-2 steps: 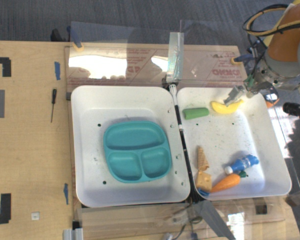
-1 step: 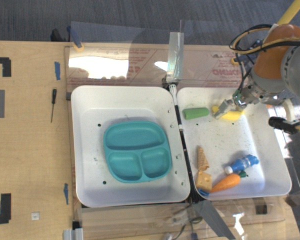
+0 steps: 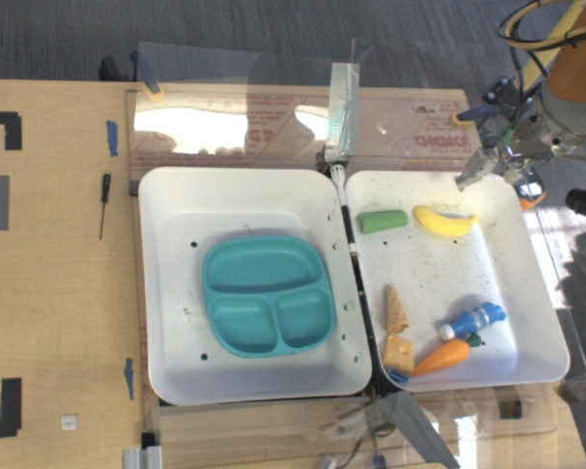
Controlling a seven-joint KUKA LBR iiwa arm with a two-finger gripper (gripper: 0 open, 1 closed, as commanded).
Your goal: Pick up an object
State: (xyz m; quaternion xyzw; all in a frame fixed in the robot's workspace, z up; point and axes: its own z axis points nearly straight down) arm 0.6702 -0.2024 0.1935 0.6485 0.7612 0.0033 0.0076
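Two shallow white bins are sitting side by side on the wooden bench [image 3: 49, 291]. The left white bin [image 3: 166, 203] is holding a teal plastic tray with three compartments [image 3: 269, 294], lying flat near the bin's middle.

The right white bin [image 3: 527, 291] is holding the loose objects. A green cylindrical block [image 3: 383, 221] is lying in the bin's upper left part, and a yellow plastic banana [image 3: 443, 222] is lying just beside it to the right, apart from it. A tan ice-cream cone toy [image 3: 396, 310] is lying lower down near the divider, point toward the top of the frame. A small tan and yellow block [image 3: 398, 353] is sitting just below the cone, at the bin's lower left. An orange plastic carrot [image 3: 441, 357] is lying at a slant just beside that block, and a blue and white bottle with a red band [image 3: 472, 320] is lying above the carrot, very near or touching it.

The grey arm with the orange band [image 3: 573, 76] is reaching in at the upper right of the frame. The two-finger gripper [image 3: 496, 169] is hanging over the upper right corner of the right bin, above and to the right of the banana. Nothing is showing between the fingers; whether the jaws are standing open or closed cannot be told from this view.

A clear plastic sheet with red lettering [image 3: 273, 125] is lying across the bench behind both bins.
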